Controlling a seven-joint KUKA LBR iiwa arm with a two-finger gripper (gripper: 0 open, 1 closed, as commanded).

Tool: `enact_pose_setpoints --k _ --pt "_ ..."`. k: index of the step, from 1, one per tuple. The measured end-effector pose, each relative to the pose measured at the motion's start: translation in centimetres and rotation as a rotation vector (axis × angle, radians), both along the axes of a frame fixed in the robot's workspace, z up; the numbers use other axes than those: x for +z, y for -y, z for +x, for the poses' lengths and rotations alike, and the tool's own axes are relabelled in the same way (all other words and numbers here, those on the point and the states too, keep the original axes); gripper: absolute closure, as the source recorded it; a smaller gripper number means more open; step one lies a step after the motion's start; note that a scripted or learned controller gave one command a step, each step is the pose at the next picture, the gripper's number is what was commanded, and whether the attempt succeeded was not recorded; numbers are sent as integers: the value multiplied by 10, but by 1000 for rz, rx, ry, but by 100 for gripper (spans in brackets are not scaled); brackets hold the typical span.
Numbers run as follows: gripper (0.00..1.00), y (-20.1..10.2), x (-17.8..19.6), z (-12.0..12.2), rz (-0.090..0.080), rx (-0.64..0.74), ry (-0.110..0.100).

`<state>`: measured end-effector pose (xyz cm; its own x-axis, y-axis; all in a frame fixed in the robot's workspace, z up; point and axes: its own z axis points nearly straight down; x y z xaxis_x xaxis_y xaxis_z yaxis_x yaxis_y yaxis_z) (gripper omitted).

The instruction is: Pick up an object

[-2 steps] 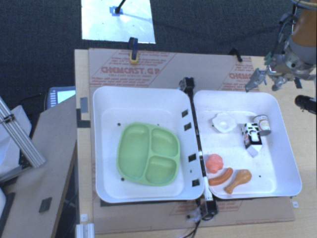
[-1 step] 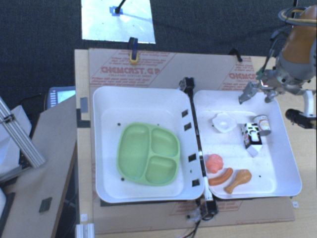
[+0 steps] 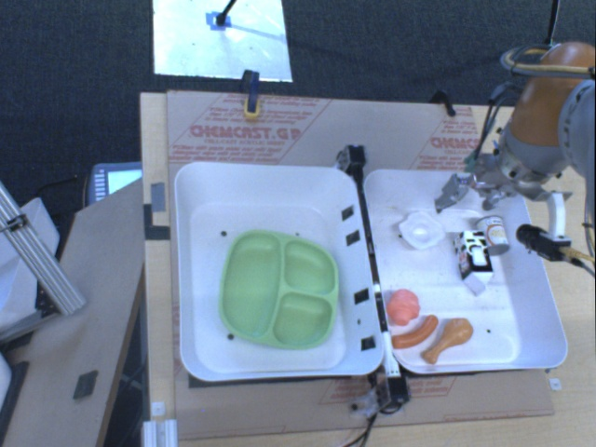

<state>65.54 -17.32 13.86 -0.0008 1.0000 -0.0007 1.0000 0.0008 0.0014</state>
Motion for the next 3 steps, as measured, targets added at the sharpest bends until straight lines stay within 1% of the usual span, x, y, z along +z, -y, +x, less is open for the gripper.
enact_pose_setpoints --k 1,2,3 --pt "0 -1 -50 1 0 3 0" --pt "100 0 -38 2 -1 4 4" --pt "100 6 24 3 -1 -1 5"
